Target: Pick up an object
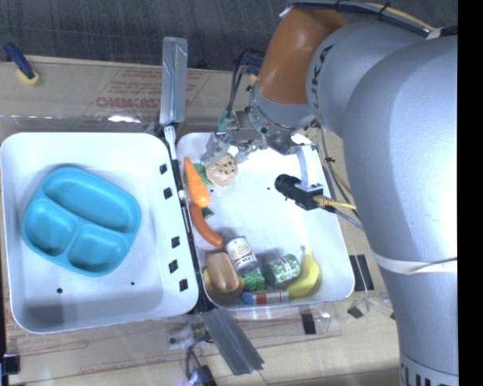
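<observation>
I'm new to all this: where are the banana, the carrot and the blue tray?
banana (pixel 310 276): camera view, middle of its curved body.
carrot (pixel 196 185): camera view, its orange body.
blue tray (pixel 44 219): camera view, its left rim.

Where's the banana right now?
The banana lies in the right bin's near right corner in the camera view, beside a green can, above a marker.

Bright even light, soft shadows, slight blur
</observation>
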Robot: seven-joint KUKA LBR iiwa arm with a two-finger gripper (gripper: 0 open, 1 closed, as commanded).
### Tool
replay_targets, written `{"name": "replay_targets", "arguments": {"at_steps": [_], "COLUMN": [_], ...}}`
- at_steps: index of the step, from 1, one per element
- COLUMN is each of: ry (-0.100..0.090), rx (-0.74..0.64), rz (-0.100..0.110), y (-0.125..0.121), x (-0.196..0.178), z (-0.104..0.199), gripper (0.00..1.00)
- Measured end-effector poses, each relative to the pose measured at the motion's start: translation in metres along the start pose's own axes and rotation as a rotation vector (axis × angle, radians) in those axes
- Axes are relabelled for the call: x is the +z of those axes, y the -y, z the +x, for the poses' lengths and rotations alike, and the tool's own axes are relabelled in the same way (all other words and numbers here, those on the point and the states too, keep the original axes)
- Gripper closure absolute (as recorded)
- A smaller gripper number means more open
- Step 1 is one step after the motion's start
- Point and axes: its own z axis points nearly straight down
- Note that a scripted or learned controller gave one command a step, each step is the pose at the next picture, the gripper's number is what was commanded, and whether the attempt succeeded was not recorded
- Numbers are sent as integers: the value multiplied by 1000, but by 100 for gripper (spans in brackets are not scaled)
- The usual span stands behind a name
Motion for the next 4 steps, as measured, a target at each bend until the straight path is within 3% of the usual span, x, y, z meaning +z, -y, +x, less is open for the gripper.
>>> {"name": "replay_targets", "arguments": {"at_steps": [1, 2, 3, 4], "ry": [1, 0, 1, 1], "rx": [-36, -118, -185, -351], "rz": [-3, -3, -4, -2], "y": [53, 38, 22, 110], "x": [-24, -19, -6, -13], "z": [-14, 31, 50, 51], "gripper": [100, 100, 100, 100]}}
